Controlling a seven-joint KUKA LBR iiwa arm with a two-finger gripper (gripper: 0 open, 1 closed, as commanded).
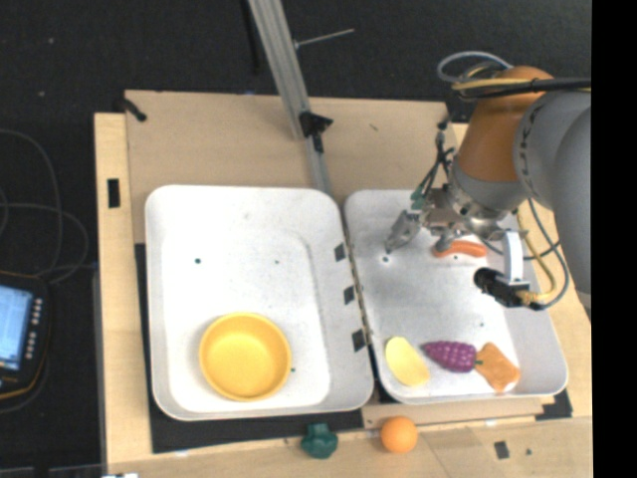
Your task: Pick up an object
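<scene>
Three objects lie below the pincer; its state we cannot tell. Next we descend onto the purple grapes.

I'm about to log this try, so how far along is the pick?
Done: the arm has reached into the right bin, and the gripper sits low over its far end. In hand: an orange-red piece shows right under the wrist, but I cannot tell whether it is between the fingers. Left: a clear lift. The yellow piece, grapes and orange block lie untouched at the near edge.
</scene>
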